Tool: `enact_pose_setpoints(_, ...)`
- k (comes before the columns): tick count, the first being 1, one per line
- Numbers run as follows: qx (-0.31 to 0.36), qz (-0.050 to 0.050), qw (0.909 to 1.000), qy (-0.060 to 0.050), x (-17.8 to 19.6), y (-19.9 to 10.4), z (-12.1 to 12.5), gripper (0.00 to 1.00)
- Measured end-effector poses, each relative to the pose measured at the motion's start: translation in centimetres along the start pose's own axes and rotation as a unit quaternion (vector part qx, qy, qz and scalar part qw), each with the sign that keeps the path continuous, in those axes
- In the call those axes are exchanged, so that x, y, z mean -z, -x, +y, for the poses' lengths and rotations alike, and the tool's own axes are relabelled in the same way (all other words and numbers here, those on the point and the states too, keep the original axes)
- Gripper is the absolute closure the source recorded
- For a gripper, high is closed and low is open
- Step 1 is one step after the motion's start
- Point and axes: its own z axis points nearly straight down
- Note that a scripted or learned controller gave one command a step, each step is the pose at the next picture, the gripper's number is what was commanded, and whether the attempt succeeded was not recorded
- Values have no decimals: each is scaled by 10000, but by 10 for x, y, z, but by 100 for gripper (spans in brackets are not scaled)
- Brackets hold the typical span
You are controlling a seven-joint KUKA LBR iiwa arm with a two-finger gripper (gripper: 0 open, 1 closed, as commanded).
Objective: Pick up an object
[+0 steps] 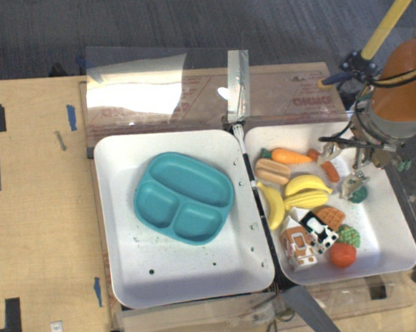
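The right bin (397,240) holds a pile of toy food: an orange carrot (292,155), a hot dog bun (272,169), yellow bananas (306,187), a waffle (329,216), a black-and-white cow (318,229), a red tomato (343,256) and a brown-and-white box (298,246). My gripper (357,177) hangs over the bin's right part, below the orange wrist band (399,93). A small green object (358,193) lies right under its tip, touching or nearly so. Whether anything is gripped cannot be made out.
The left bin (130,275) carries a teal divided plate (185,197). A metal divider (254,194) separates the two bins. A small red sausage (328,170) lies left of the gripper. Clear plastic sheeting (145,95) lies behind the bins, and a wooden bench (32,211) stretches left.
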Motion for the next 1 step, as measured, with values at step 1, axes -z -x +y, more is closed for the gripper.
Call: enact_pose_setpoints(1,-765,91,9970,46,-20,-5,0,0)
